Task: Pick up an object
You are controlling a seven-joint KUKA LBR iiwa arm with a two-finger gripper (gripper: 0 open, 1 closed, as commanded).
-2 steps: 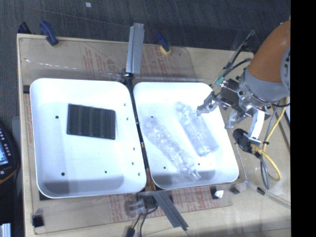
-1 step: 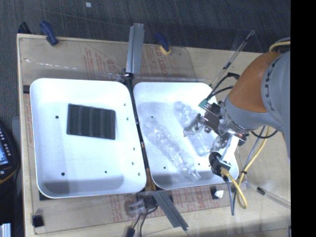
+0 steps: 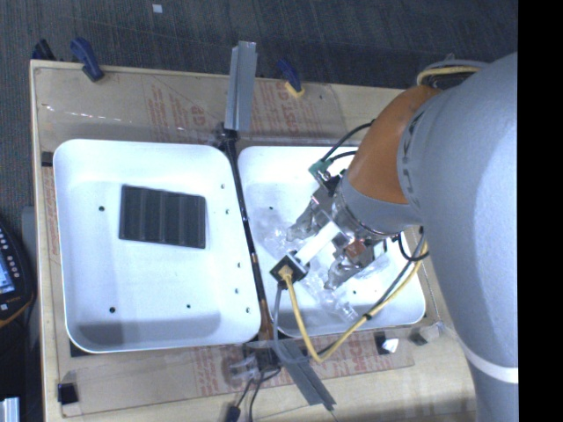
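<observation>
My gripper (image 3: 327, 255) is lowered into the right bin (image 3: 264, 170), under the grey arm and its orange band (image 3: 387, 161). Clear, glassy objects lie on that bin's floor: one (image 3: 271, 233) just left of the gripper and another (image 3: 339, 303) near the front wall below it. Which of them the gripper touches I cannot make out, since the wrist hides the spot beneath it. A dark grey ribbed rectangular pad (image 3: 163, 216) lies flat in the left bin (image 3: 79, 161), far from the gripper.
A yellow cable (image 3: 303, 328) loops from the wrist over the right bin's front wall. A grey bar (image 3: 239, 86) stands at the back between the bins, with blue clamps (image 3: 88, 60) along the bench's rear edge. The arm covers the right bin's right side.
</observation>
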